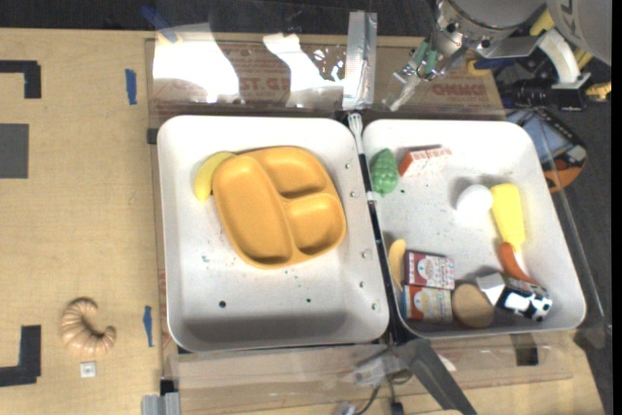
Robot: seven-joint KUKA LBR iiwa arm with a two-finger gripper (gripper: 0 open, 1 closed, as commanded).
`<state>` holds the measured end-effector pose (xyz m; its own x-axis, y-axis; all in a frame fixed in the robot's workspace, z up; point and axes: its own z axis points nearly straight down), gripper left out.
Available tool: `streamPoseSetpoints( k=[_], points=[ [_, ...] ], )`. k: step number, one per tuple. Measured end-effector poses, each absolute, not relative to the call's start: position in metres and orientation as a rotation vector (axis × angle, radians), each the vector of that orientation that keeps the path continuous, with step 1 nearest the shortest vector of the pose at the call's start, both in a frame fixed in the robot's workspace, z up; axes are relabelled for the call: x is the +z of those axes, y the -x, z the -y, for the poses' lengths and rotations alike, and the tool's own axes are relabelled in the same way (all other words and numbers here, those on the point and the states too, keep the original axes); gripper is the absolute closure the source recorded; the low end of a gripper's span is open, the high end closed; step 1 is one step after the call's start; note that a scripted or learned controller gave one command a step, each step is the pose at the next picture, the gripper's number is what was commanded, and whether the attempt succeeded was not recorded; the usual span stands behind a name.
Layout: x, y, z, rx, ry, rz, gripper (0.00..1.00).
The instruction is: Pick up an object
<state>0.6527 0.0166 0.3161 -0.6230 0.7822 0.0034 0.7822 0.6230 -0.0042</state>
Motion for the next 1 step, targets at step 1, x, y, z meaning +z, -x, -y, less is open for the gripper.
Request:
streamPoseSetpoints(
  k=[1],
  points=[
    [0.3525,-0.5865,0.003,-0.002,1.651,2.675,1.0]
  ],
)
